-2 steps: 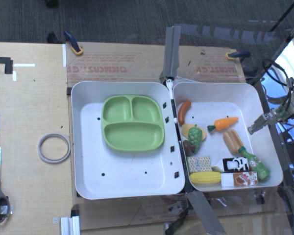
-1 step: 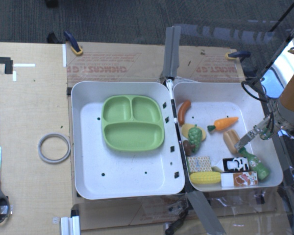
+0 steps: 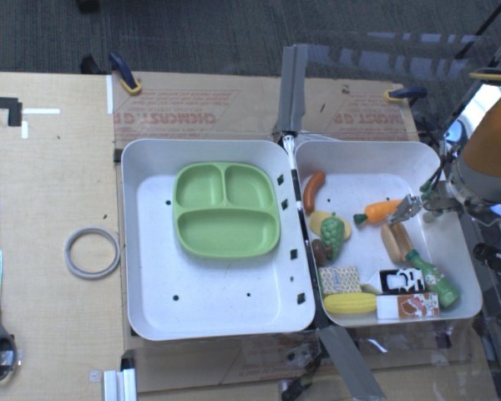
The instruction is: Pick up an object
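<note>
Corn (image 3: 351, 304): 1 | bins (image 3: 142, 249): 2 | plate (image 3: 227, 209): 1 | pincer (image 3: 407, 208): grip state unclear, beside carrot (image 3: 382, 212)

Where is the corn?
The corn lies in the right bin, along its near edge toward the left corner. It sits just below a small waffle and left of a white box.
</note>
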`<state>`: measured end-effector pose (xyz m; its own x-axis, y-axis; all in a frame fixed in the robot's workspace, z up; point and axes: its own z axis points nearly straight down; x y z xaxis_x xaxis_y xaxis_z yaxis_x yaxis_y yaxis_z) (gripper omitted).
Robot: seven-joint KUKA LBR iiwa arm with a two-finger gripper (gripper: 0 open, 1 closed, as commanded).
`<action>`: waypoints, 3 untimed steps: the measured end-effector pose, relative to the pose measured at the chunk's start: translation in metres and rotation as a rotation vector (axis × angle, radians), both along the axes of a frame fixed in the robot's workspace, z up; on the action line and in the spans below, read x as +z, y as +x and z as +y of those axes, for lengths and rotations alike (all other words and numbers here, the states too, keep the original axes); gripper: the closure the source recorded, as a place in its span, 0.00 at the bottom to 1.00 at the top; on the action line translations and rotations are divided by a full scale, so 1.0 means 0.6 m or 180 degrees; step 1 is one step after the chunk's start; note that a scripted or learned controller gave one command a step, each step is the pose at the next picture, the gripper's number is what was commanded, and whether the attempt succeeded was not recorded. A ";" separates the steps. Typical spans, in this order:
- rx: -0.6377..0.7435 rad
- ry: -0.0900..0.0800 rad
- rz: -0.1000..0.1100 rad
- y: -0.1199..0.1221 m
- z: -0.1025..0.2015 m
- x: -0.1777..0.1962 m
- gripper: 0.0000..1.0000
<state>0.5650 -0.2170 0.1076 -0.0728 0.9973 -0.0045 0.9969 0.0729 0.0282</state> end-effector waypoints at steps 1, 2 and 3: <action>0.0219 -0.0041 -0.0006 -0.084 0.021 -0.003 0.00; 0.0152 -0.0002 0.0049 -0.138 0.109 -0.022 0.00; 0.0237 0.0003 0.0097 -0.070 0.154 -0.028 0.00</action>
<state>0.5231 -0.1248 0.0909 -0.1469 0.9892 -0.0002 0.9891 0.1469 -0.0020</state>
